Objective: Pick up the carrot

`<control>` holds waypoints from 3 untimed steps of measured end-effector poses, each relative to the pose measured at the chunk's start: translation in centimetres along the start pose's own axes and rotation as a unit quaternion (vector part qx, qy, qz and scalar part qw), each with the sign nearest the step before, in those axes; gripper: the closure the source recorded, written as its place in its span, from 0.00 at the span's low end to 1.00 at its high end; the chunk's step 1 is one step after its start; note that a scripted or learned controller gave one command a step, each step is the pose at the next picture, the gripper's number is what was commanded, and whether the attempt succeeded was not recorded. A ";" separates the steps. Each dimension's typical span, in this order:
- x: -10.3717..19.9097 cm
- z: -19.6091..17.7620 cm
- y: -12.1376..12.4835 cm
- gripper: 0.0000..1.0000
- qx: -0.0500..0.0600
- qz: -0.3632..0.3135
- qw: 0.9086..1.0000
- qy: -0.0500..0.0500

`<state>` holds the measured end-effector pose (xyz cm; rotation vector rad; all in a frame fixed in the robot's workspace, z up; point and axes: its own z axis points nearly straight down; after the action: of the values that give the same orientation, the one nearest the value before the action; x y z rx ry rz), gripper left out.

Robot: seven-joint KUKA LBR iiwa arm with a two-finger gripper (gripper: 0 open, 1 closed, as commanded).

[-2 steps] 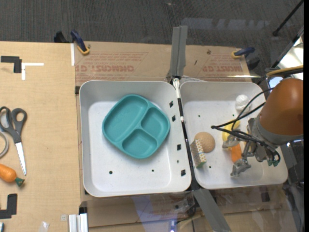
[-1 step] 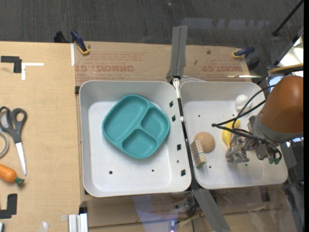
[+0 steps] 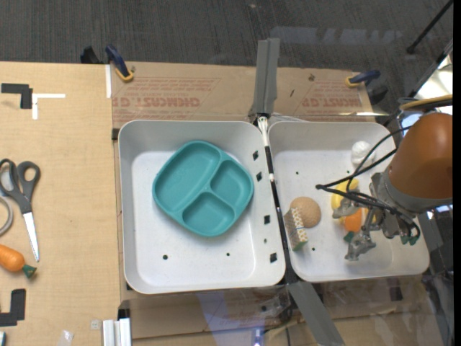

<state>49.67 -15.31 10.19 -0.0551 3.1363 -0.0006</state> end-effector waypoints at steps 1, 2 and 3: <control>-2.6 1.0 0.8 0.00 0.000 0.014 1.000 0.000; -2.8 0.0 0.8 1.00 0.000 0.012 1.000 -0.001; -2.8 0.0 0.8 0.00 0.000 0.012 1.000 -0.001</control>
<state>52.44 -14.36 10.23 -0.0159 3.1339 -0.0013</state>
